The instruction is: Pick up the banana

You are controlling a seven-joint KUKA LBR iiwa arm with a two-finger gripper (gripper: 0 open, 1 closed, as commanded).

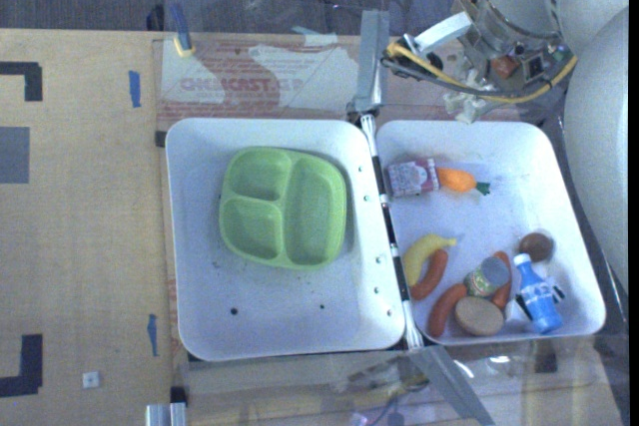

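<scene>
The yellow banana (423,251) lies in the right bin (559,165) near its left wall, curved, with a red sausage (432,274) resting against its lower end. My gripper (481,75) hangs above the back rim of the right bin, well behind the banana and apart from it. Cables and the wrist housing cover its lower end. Nothing shows held in it.
Around the banana lie a carrot (457,181), a small pink-labelled packet (411,178), a second sausage (445,309), a tin (488,276), a brown round item (479,316), a blue bottle (539,300) and a brown ball (536,245). A green divided plate (285,207) sits in the left bin (200,294).
</scene>
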